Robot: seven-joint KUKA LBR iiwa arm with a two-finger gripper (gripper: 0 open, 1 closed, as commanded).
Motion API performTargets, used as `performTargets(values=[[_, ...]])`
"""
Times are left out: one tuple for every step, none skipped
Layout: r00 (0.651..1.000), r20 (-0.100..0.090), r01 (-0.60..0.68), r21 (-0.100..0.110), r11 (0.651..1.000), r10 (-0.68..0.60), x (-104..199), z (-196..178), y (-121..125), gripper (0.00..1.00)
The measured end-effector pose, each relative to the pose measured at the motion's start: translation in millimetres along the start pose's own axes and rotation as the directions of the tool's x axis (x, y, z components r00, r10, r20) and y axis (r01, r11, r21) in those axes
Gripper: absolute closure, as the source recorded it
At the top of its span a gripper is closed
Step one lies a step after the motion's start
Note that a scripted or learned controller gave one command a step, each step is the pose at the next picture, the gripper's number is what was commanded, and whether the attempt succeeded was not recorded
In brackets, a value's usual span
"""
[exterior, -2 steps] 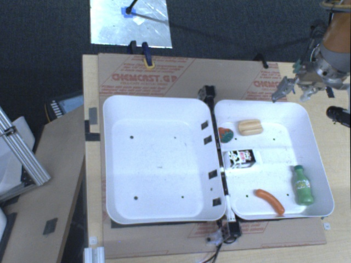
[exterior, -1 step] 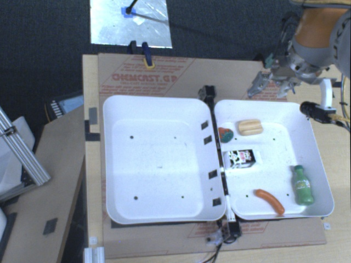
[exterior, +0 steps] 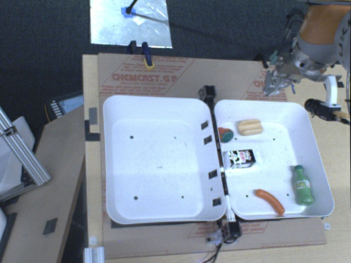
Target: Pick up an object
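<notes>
All my candidates sit in the right bin (exterior: pixel 315 147). A bread roll (exterior: pixel 249 127) lies at the far side, near the middle of the bin's far half, and just left of it a small red and green piece (exterior: pixel 225 134) rests close against the divider wall. Nearer me is a black-and-white printed carton (exterior: pixel 241 158), lying flat and also close to the divider. A sausage (exterior: pixel 269 200) lies on a slant near the near rim, and a green bottle (exterior: pixel 301 184) lies on its side by the right wall.

I judge the roll the easiest pick: it has bare floor on its near and right sides, so fingers could straddle it without scraping a wall. The red and green piece and the carton leave little room on the divider side. The bottle is crowded by the right wall and, being round, may roll when touched. The sausage is close to the near rim.

The gripper (exterior: pixel 274 85) hangs beyond the bin's far rim, over the cardboard sheet (exterior: pixel 181 73), well apart from every object. I see nothing between its fingers, but they are too small and blurred for me to tell how far open they stand.

The left bin (exterior: pixel 159 158) offers no target. A straight run toward me and down would clear the far rim.
</notes>
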State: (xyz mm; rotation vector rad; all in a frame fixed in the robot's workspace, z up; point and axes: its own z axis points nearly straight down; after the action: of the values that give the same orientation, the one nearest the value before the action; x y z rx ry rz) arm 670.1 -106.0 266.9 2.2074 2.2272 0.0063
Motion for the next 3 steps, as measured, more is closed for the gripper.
performTargets(values=[[1.000, -0.002, -0.007, 0.000, 1.000, 0.007, 26, -65, -115, 1.00], [1.000, -0.005, 0.004, 0.001, 1.000, -0.004, 105, -97, -138, 1.00], [1.000, -0.005, 0.005, 0.006, 1.000, -0.005, 195, -88, -158, 1.00]])
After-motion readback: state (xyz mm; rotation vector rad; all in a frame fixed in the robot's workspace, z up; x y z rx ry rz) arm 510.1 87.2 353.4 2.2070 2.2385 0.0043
